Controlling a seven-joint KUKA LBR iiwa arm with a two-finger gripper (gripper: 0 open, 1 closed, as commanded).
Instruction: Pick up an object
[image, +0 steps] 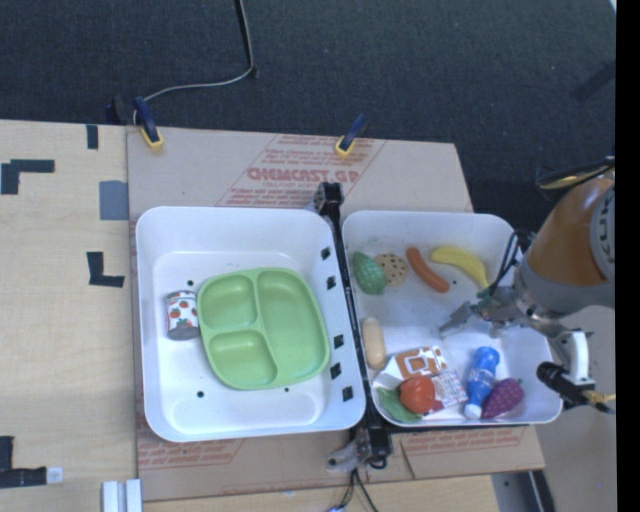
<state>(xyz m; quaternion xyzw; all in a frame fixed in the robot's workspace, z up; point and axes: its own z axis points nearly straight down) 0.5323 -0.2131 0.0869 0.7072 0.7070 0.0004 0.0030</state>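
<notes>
Arm: grey arm with orange band (578, 250) reaches in from the right, over the right white bin (400, 222).
Jaws: grey two-finger gripper (462, 318) hangs low mid-bin, jaws parted, nothing between them.
Open room: bare white floor left of the gripper; bin walls well apart from it.
Nearest pick: one yellow plastic banana (460, 262), just beyond the gripper, long axis running left-far to right-near.
Count: one red sausage (427, 269), one blue bottle (481, 369), one purple grape bunch (504, 397).
Left white bin (150, 330): one green divided plastic tray (264, 327).
</notes>
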